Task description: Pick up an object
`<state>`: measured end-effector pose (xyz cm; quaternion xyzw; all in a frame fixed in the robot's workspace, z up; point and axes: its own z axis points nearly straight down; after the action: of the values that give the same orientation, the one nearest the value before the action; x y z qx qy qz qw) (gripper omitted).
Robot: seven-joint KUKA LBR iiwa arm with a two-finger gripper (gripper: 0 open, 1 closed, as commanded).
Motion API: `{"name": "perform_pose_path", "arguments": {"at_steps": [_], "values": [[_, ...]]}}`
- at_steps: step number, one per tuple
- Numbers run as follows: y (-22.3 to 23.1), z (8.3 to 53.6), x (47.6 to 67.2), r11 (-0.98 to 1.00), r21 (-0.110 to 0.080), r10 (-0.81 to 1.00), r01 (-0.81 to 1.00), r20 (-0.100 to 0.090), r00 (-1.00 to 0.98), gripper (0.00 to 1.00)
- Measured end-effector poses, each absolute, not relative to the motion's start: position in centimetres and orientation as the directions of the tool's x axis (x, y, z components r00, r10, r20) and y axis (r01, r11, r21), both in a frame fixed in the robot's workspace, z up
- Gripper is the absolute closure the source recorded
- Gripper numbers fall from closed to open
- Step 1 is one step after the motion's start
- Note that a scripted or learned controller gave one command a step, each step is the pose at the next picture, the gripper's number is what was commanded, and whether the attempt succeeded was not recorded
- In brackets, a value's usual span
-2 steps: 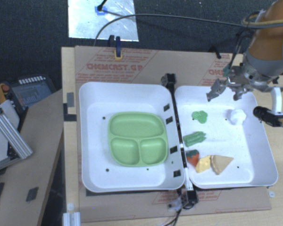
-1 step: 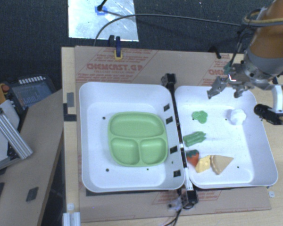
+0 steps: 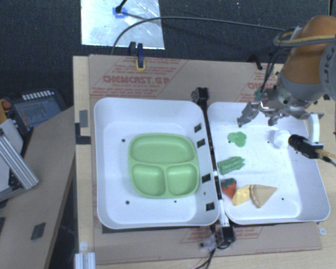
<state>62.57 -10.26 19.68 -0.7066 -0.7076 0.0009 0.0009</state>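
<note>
Item: small green broccoli-like toy, the object nearest the tool. It lies on the floor of the right bin, just below and slightly left of the gripper, apart from it with white floor showing between.

Item: long green ridged toy, possibly a pickle or pea pod. Farther below the gripper, beyond the broccoli-like piece, close to the divider between the bins.

Item: red-orange toy with a green top. Well below the gripper, against the right bin's left wall, touching the next piece.

Item: yellow toy chunk. Directly right of the red-orange piece, touching the wedge.

Item: tan wedge-shaped toy. Well below the gripper, almost straight under it in the view.

Item: small white object. Just below and right of the gripper; its kind cannot be told against the white floor.

Item: gripper. Dark fingers point down and to the left over the upper part of the right bin; they stand somewhat apart, with nothing between them, touching no toy.

Item: arm, grey with orange band, above and right of the gripper.

Item: left bin, far to the gripper's left, containing a green three-compartment tray.
</note>
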Motion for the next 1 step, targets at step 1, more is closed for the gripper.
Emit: {"name": "perform_pose_path", "arguments": {"at_steps": [1], "values": [[-10.25,15.57,62.66,0.001,0.000,1.000,1.000,0.000,-0.001,0.00]]}}
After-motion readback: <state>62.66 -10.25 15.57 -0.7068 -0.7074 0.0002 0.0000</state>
